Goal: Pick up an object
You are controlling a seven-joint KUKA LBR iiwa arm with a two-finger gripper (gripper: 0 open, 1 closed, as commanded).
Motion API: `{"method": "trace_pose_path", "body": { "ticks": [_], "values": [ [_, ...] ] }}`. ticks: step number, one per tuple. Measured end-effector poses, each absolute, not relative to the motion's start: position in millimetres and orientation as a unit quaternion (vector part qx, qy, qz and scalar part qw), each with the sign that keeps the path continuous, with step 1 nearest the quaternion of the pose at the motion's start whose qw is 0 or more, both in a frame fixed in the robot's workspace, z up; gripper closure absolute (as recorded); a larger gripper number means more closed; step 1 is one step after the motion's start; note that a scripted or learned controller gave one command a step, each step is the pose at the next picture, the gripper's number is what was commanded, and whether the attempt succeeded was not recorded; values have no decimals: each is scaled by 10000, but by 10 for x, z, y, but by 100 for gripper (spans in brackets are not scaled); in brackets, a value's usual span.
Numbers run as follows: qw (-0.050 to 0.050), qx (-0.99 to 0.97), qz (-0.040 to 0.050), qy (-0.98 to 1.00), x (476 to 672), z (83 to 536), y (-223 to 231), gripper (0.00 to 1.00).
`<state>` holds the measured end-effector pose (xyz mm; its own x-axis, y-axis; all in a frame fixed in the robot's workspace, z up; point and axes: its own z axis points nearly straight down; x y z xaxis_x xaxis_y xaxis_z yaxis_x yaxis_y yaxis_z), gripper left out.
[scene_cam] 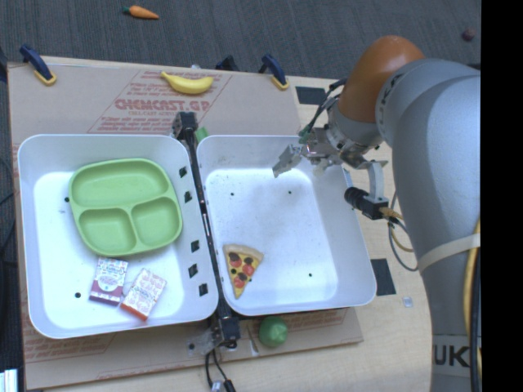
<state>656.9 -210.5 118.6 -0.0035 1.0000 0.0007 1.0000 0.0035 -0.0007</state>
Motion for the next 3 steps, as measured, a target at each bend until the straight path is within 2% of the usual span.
{"method": "trace_pose_path", "body": {
  "ticks": [2, 3],
  "values": [
    [10, -7052, 1, -7090, 6570, 1033, -2099, 0],
    [13, -7046, 12, -7096, 6565, 918, -1698, 0]
  ]
}}
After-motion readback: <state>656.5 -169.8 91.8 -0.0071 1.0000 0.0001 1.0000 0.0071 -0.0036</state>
